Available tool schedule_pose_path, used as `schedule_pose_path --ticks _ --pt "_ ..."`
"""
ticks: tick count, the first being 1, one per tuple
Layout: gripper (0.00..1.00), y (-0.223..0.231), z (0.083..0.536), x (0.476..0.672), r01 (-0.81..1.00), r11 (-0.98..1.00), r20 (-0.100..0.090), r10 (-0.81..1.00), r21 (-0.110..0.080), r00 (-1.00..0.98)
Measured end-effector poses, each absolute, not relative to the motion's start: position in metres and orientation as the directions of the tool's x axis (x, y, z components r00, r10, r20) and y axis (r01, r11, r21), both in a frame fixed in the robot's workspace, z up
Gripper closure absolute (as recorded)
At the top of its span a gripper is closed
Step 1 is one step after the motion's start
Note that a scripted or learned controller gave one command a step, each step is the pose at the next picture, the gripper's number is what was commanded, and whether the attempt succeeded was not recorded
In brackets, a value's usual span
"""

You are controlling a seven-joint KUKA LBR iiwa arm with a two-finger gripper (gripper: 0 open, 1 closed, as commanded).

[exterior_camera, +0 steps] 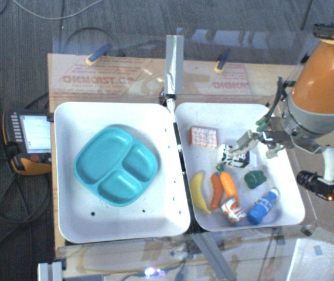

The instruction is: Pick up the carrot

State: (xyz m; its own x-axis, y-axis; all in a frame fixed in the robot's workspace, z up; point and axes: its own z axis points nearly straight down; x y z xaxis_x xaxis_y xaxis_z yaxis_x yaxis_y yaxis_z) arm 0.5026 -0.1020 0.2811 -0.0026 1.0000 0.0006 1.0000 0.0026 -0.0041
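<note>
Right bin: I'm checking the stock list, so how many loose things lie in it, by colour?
Orange: 2, both carrots
Yellow: 1, banana
Green: 1, green piece
Blue: 1, bottle
Pink: 1, box
Red and white: 1, can
Total: 7

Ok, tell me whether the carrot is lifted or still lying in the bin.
Still lying: the carrot rests on the right bin floor beside the banana.

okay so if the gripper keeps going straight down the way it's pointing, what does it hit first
Probably the carrot: the gripper sits just above its leafy end. Depth is unclear, so it might instead meet the bare floor of the right bin beside it.
</note>
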Motion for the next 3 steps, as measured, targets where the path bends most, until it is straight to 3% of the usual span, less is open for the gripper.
schedule_pose_path --ticks 1,2,3 --pt "0.0 -0.078 0.188 0.487 0.997 -0.073 0.001 0.997 -0.005 0.073" --pt "0.0 -0.116 0.089 0.487 0.999 -0.038 0.0 0.999 0.01 0.038" --pt "0.0 -0.112 0.089 0.547 0.998 -0.064 -0.002 0.998 0.012 0.064"
